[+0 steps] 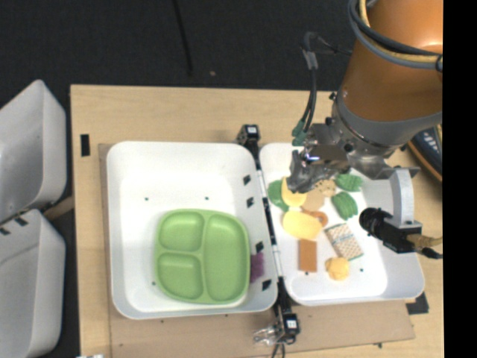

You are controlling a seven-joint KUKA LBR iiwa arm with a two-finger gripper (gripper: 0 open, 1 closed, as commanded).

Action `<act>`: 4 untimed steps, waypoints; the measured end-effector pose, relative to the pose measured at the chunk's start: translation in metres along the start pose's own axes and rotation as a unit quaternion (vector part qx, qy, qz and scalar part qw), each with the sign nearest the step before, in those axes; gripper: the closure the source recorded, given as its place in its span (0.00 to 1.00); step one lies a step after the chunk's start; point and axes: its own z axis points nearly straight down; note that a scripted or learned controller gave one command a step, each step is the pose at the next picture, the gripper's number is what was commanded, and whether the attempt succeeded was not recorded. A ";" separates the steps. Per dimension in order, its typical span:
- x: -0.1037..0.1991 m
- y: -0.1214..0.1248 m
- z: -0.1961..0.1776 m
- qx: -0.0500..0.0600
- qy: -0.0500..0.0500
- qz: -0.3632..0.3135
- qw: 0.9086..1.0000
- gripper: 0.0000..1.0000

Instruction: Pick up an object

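Toy food pieces [302,224] lay heaped in the right bin [373,282]; my jaws [304,171] hung low over the pile's upper edge. Grip state: could not tell. Nothing visibly lifted; pick not yet done.

Bins [134,274]: smooth white plastic, slight sheen.
Tray [203,256]: matt green plastic, smooth.
Bench [171,110]: pale wood, matt.
Band [395,58]: glossy orange shell.
Toys [301,224]: smooth plastic-looking pieces, yellow, green, brown.
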 end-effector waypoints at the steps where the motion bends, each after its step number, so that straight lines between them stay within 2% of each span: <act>1: -0.097 0.001 -0.015 -0.006 0.000 0.003 1.000 1.00; 2: -0.041 0.001 0.086 0.001 0.002 -0.005 1.000 1.00; 3: 0.008 0.001 -0.025 -0.010 0.003 -0.005 1.000 1.00; 4: 0.065 0.000 -0.004 -0.003 0.001 -0.006 1.000 1.00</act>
